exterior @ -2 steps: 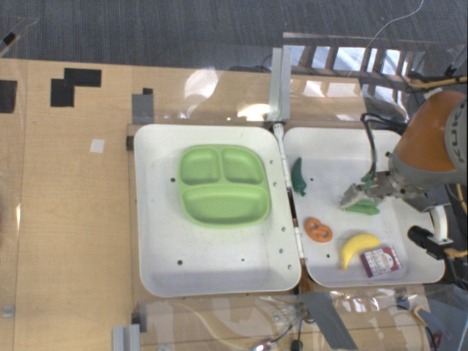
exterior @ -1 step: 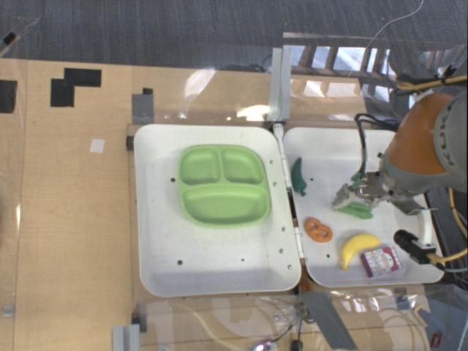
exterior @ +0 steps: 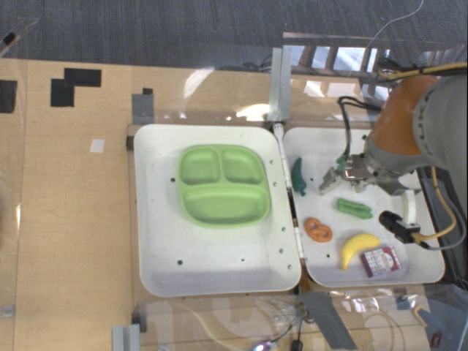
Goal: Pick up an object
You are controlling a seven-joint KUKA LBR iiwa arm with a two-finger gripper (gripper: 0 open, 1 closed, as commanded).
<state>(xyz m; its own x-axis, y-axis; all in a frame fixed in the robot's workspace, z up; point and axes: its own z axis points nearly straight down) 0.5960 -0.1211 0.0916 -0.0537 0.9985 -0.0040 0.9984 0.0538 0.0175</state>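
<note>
A: Near edge, right bin (exterior: pixel 431 273)?
B: Maroon packet (exterior: pixel 381 260) beside banana (exterior: pixel 358 248), orange pretzel (exterior: pixel 318 229) left of it.
A: Further back?
B: Green pod (exterior: pixel 354 208) mid-bin, dark green piece (exterior: pixel 297 176) by left wall.
A: Gripper (exterior: pixel 330 180)?
B: Above bin, btwn those 2 greens, fingers spread, grasping nothing.
A: Left bin (exterior: pixel 157 269)?
B: 3-section green tray (exterior: pixel 223 184).

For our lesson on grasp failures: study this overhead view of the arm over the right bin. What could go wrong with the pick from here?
1. The gripper hovers over bare bin floor between the dark green piece and the green pod; closing here could catch nothing.
2. The banana, pretzel and maroon packet lie close together, so a grasp there may nudge a neighbour.
</note>
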